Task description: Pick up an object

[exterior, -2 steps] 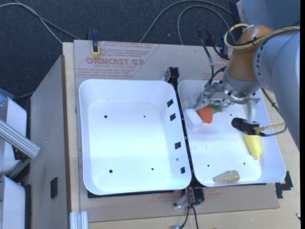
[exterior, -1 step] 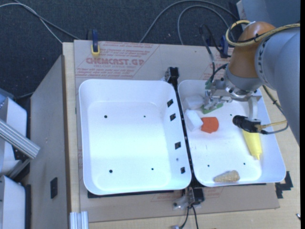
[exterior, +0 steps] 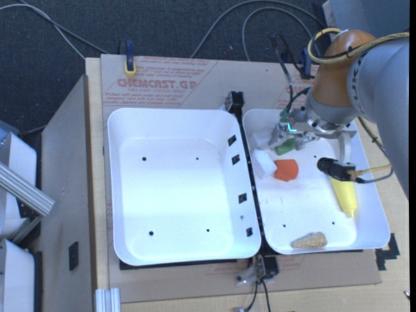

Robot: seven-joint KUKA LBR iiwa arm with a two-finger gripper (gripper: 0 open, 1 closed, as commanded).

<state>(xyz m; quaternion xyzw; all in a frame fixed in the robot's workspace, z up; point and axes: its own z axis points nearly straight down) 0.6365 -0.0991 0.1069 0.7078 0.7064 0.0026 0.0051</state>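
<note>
Dark carpet and loose cables surround the bench (exterior: 162, 77), which bears the left bin (exterior: 117, 174) and the right bin (exterior: 372, 229) side by side. The arm (exterior: 383, 77) reaches over the right bin's far edge, and the gripper (exterior: 290, 130) sits low near that bin's far left corner, right over a small green piece (exterior: 284, 147).

This looks like the reaching or closing step of a pick, with the green piece the likely target. The next move calls for a firm close on it and a straight lift.

An orange lump (exterior: 286, 169) and a white piece (exterior: 264, 163) lie just beside it. A yellow object (exterior: 346, 197) lies by the right edge and a tan piece (exterior: 309, 240) by the near edge.

The wrist hides the gripper's tip, so how wide it stands, and whether it touches the green piece, cannot be told.
</note>
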